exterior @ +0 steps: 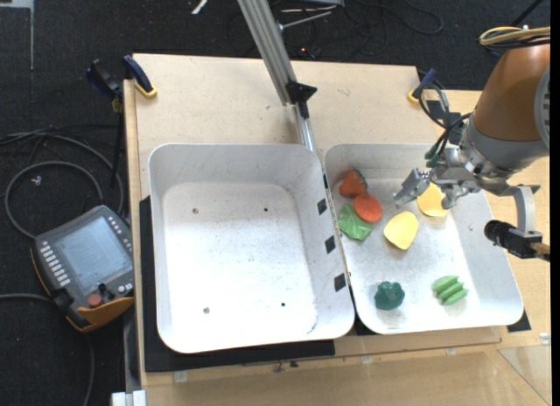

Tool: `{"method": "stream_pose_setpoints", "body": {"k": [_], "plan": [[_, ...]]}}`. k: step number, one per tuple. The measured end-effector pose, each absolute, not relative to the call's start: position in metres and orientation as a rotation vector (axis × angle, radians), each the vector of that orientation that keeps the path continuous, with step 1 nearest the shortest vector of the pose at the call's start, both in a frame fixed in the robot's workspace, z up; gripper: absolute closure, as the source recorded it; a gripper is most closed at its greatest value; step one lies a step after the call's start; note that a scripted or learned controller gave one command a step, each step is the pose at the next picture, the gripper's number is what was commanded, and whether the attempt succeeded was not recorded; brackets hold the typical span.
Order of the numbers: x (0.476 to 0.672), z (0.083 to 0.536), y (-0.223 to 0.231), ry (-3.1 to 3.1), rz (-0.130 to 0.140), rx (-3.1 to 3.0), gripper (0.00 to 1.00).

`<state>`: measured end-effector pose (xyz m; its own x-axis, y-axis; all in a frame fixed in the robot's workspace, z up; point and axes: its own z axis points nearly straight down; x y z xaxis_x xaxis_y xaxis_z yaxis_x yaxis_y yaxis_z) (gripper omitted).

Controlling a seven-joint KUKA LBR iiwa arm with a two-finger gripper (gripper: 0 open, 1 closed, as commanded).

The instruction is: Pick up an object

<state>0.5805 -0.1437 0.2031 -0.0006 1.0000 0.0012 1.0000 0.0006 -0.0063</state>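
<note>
Looks like the approach step: the gripper (426, 187) hovers over the right bin (490, 308), fingers spread wide, holding nothing. A yellow piece (432, 204) sits just beneath it. Next it needs to drop and close.

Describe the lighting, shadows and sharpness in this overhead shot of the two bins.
Camera view: light is even and soft across both bins, with no hard glare on the left bin or the right bin; only faint shadows sit under the toys, such as the dark green piece; the bench and toys look reasonably sharp, while the pincer is slightly soft; the surrounding floor falls off dark.
</note>
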Motion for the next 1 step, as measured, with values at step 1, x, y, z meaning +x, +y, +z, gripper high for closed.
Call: {"method": "stream_pose_setpoints", "body": {"k": [1], "plan": [[0.5702,0.1536,-0.1431,-2.216,0.005,-2.219,0.00]]}}
